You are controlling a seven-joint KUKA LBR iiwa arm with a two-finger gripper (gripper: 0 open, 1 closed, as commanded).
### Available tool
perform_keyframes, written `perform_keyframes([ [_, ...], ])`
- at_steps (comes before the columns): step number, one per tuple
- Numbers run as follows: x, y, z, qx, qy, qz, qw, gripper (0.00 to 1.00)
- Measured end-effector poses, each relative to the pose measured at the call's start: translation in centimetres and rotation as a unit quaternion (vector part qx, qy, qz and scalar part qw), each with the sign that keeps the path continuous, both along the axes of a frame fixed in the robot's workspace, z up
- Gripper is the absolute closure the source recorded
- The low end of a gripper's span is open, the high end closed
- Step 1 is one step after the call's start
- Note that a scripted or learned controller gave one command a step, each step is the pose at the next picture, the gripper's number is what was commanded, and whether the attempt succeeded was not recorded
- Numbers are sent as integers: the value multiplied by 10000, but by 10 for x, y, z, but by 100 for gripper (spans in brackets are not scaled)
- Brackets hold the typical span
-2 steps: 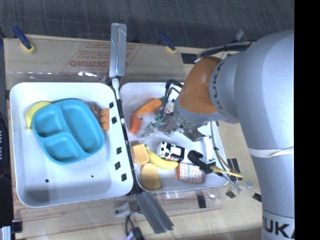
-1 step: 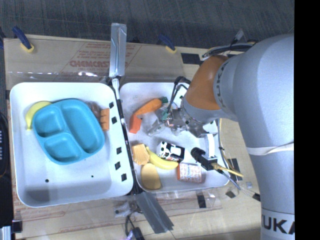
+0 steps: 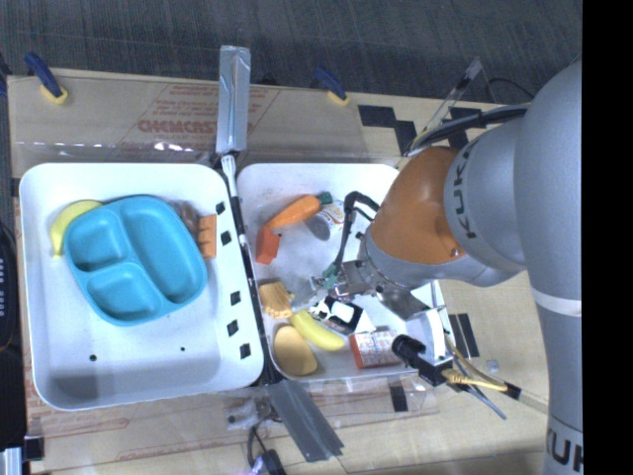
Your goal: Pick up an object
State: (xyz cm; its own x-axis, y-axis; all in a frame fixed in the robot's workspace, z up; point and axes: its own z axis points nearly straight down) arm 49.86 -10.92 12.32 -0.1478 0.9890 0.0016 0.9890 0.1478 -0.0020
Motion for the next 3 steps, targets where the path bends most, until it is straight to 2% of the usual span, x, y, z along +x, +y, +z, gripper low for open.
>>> perform_keyframes([
  [1,-14,0,-25,-26,-124,161,9998,0],
  [2,39,6,-32,0,-5,1041,9946,0],
  [3,106,-29,-3,-10,-13,215,9998,0],
])
